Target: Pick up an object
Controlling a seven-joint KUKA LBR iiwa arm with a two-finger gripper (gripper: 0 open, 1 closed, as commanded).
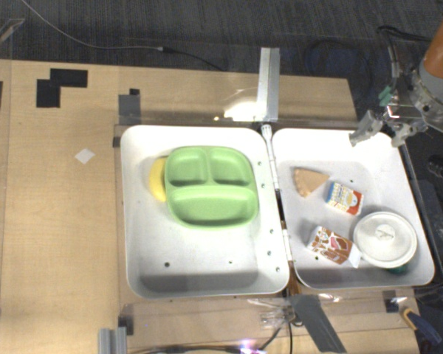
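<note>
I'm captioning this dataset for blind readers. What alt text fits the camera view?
A grey robot arm's claw hovers at the far right corner of the right shallow white bin, which holds a tan wedge, two small cartons and a round white lid. The left white bin holds a green divided plate over a yellow object.

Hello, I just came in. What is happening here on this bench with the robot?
A grey robot arm reaches in from the right, and its gripper hovers over the far right corner of the right bin, holding nothing. That bin contains a tan wedge, a small carton, a brown packet and a white round container. The left bin holds a green divided plate lying over a yellow object. Nothing is picked up yet.
</note>
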